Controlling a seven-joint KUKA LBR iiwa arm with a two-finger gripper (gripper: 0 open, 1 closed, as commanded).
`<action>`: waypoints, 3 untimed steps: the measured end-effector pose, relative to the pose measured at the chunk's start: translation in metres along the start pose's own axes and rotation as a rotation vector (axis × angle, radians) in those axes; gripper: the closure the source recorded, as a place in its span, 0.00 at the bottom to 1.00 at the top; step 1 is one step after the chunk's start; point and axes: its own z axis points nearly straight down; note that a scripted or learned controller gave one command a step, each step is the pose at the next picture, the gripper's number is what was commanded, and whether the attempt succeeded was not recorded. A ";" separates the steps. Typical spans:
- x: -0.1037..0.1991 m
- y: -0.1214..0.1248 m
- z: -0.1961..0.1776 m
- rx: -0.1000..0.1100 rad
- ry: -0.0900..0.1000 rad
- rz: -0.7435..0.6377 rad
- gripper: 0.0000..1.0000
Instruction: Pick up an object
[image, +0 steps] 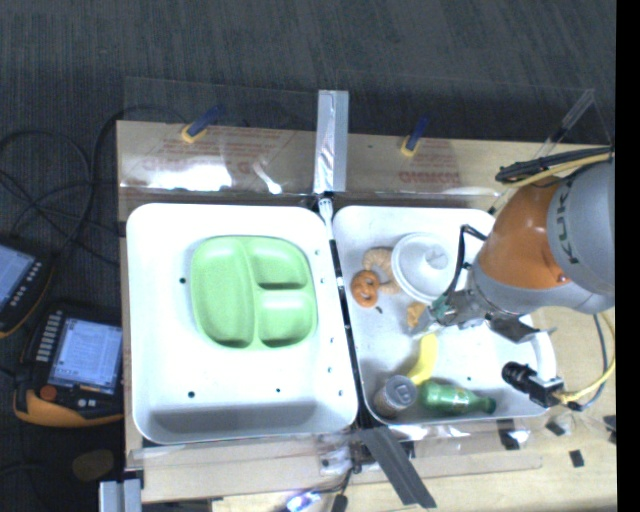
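Observation:
The right bin (370, 335) holds several things. A white cup (425, 262) lies at its far middle, with a tan cookie-like piece (377, 259) and an orange ring (364, 288) to its left. A small tan piece (415, 316) rests near the bin's centre. A yellow banana (425, 358) lies below it, above a green bottle (455, 400) and a grey can (397, 392) at the near wall. My gripper (443, 311) hangs low over the bin, just right of the small tan piece and above the banana's top end. Nothing shows between its tips.
The left bin (160, 390) holds a green divided plate (253, 290). A raised divider (340, 300) separates the two bins. The arm's grey and orange body (540, 250) covers the right bin's far right corner. Tablets and cables lie on the floor at the left.

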 end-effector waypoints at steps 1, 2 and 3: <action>0.077 0.001 -0.125 0.018 0.005 0.024 1.00; 0.115 -0.006 -0.134 0.017 0.006 -0.115 1.00; 0.076 0.016 -0.082 0.021 0.004 0.203 1.00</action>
